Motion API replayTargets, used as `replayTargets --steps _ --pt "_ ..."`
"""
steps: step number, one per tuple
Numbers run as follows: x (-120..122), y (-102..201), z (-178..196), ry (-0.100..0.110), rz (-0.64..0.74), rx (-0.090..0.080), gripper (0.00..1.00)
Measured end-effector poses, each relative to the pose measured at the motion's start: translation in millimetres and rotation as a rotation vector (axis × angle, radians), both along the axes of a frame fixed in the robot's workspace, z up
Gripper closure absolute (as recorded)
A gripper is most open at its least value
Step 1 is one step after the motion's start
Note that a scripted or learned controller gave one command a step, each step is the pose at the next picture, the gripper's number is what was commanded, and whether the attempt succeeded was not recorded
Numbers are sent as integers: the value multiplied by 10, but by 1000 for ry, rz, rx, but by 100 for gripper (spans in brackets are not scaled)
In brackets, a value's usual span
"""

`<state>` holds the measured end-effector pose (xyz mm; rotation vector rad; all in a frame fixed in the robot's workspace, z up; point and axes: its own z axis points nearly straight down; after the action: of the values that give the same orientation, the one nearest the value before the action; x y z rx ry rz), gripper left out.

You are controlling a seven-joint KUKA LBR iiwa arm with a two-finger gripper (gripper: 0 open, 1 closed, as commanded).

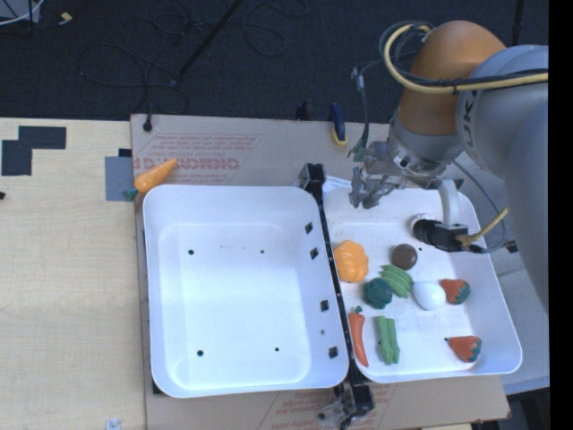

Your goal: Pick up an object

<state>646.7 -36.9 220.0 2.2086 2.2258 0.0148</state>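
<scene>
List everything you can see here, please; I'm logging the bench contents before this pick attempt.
bins: two, white, side by side on the bench
pumpkin: one, orange, right bin by the divider
carrot: one, orange, right bin, near edge
loose carrot: one, orange, on the bench behind the left bin
broccoli: one, dark green, right bin centre
green pods: one, green, beside the carrot
brown ball: one, right bin
egg: one, white, right bin
strawberries: two, red, right side
arm: one, grey and orange
gripper: one, above the right bin's far edge

arm (501, 106): cut by right edge | jaws: too small to tell
</scene>
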Motion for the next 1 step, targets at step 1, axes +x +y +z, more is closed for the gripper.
replayTargets --steps 1 --pt "-35 412 -250 16 -4 -1 100"
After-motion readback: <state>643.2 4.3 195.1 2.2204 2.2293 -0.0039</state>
